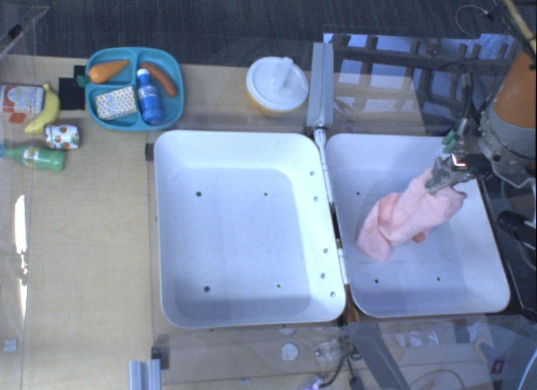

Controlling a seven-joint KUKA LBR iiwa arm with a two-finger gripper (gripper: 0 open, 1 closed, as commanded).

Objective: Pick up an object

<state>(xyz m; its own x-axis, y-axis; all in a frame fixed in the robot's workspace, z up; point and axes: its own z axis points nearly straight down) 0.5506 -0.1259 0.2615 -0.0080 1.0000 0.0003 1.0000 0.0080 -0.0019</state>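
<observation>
- Right bin (pixel 495 292): a shallow white tray holding a crumpled pink cloth (pixel 403 221), which lies across the bin's middle and upper right, its far corner drawn up toward the arm.
- Gripper (pixel 442 177): set at the cloth's upper right corner, reaching in from the right beneath the orange-banded wrist. The jaws appear closed to a narrow gap with a fold of the pink fabric pinched between them; most of the cloth rests on the bin floor.
- Step in hand (judged): the grasp itself, with lifting barely begun, since one corner alone sits raised.
- Next move (judged): a straight upward pull, slow enough that the thin fold does not slide out, until the trailing end clears the bin wall.
- Left bin (pixel 168 212): white, just beside the right bin.
- Surface (pixel 75 237): carries a teal divided plate (pixel 134 86) of toy food, a white lidded bowl (pixel 278 85), and small packages near the left edge, all well apart from the cloth.
</observation>
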